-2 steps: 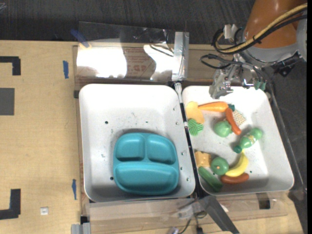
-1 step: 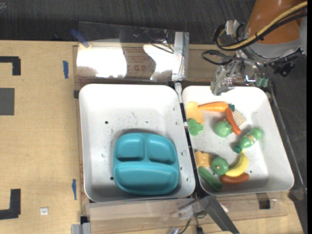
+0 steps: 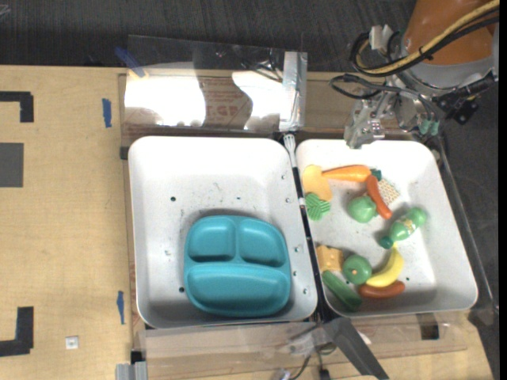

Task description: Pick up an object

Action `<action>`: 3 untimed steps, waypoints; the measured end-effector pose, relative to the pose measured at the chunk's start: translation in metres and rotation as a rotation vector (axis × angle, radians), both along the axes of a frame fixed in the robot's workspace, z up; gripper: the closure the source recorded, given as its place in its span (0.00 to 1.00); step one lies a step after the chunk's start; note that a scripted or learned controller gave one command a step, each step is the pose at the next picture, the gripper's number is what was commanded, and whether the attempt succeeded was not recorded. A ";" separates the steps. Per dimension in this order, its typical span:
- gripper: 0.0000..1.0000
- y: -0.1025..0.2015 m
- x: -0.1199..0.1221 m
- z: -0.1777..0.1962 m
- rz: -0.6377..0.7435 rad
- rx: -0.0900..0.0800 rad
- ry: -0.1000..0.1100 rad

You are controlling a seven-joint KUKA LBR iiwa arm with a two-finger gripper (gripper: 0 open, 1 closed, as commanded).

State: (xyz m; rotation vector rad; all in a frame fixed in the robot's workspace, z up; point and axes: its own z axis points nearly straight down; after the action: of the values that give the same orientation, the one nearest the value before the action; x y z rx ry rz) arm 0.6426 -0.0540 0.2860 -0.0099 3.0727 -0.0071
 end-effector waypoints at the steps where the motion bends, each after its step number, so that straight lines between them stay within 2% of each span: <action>1: 1.00 0.006 0.024 -0.014 0.101 0.001 0.060; 2: 1.00 0.082 0.025 -0.066 0.391 -0.006 0.066; 3: 1.00 0.083 0.027 -0.051 0.391 -0.006 0.051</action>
State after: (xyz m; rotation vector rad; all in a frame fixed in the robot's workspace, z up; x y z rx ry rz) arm 0.6699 0.0293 0.2353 -0.6162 3.0620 0.0040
